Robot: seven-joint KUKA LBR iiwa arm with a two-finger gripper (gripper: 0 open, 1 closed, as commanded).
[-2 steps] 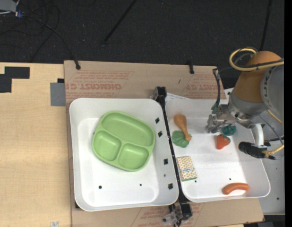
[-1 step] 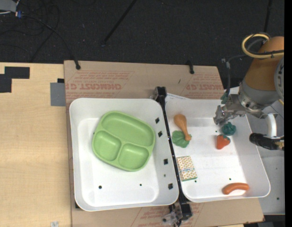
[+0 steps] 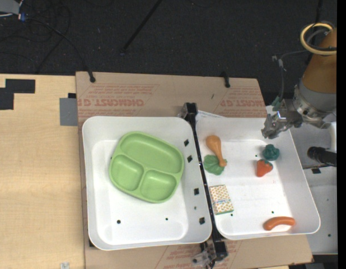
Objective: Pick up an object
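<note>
the gripper (image 3: 272, 126) hangs at the right bin's (image 3: 307, 206) far rim, jaw spacing impossible to tell, holding nothing. nearest below sit a teal toy (image 3: 270, 152) and toy strawberry (image 3: 263, 168); a centred, straight descent looks wisest.

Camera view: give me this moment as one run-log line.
hand: above right bin's far edge, near teal toy | holding: nothing visible | right bin: carrot, strawberry, sausage | left bin: green plate

We see smooth white plastic bins (image 3: 136, 237), a glossy green plastic divided plate (image 3: 146, 166), printed cardboard (image 3: 162, 97) underneath, pale matt wood on the desk (image 3: 33, 178), and a metallic gripper (image 3: 272, 126).
</note>
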